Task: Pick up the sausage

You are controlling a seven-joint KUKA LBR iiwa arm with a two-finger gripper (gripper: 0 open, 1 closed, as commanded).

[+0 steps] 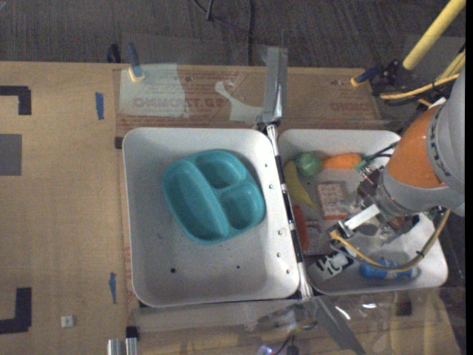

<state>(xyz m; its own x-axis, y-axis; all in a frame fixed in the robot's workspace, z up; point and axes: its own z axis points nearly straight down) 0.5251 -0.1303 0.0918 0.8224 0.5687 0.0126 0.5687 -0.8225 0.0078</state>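
The tan worktop [59, 198] carries two shallow white bins side by side. The left white bin [199, 276] holds just a teal plastic plate with three compartments [213, 194], lying well away from the task. The right white bin [347, 134] is the crowded one, which is probably why the grey arm with the orange band [420, 161] reaches over it from the right.

The claw [372, 191] hangs above the middle of that bin, over a small printed packet [330, 196]; whether it is open or closed cannot be told, and nothing is seen gripped.

The slim reddish-brown sausage [298, 229] lies lengthwise against the bin's left wall, just below a yellow banana [294, 185] and apart from the claw. Being so tight to the wall, it likely leaves little room for a grasp.
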